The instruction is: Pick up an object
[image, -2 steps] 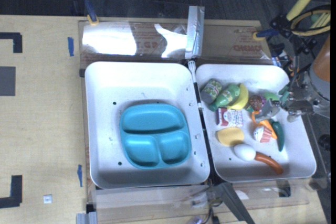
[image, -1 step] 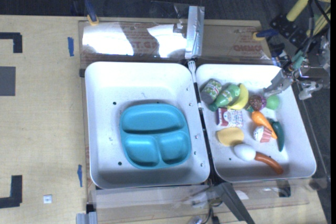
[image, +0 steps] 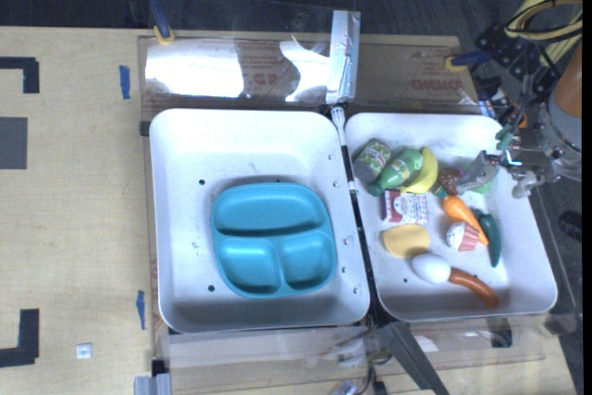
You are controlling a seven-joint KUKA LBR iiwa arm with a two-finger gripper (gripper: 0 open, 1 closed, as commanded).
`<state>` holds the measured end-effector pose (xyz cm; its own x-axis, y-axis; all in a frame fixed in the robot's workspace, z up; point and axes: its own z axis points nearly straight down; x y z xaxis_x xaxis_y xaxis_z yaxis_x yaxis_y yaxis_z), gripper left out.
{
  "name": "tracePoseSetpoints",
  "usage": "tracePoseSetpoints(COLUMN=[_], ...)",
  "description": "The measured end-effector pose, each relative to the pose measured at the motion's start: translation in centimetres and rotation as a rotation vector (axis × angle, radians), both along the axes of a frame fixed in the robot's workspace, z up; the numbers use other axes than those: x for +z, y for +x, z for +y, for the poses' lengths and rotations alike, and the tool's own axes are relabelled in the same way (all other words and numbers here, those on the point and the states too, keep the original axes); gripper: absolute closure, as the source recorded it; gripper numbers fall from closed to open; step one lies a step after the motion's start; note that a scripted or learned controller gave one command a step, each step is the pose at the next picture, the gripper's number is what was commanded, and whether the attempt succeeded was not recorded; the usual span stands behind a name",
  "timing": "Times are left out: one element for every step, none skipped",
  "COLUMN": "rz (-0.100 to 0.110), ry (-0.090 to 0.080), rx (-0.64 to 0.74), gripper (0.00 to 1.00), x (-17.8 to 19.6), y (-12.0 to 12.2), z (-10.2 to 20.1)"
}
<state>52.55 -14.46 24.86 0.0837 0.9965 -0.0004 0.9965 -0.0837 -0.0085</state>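
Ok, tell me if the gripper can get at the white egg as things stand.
Probably yes. The egg lies near the front of the right bin with nothing on top of it. The yellow piece and an orange carrot touch its sides, so the gripper, now at the far right, has little room.

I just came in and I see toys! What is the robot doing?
The grey robot arm's two-finger gripper is reaching into the right white bin, which holds toy food: a white egg, an orange carrot, a yellow wedge and more. It hangs over the pile and has nothing between its fingers. The left white bin holds a blue divided tray.
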Motion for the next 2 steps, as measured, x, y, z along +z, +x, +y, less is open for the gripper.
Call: tracePoseSetpoints(rz=[0.002,-0.020], ry=[0.003,-0.005], rx=[0.075,0.479], gripper=[0.00,0.00], x=[-11.8,-15.6], y=[3.4,5.4], z=[-3.5,-3.1])
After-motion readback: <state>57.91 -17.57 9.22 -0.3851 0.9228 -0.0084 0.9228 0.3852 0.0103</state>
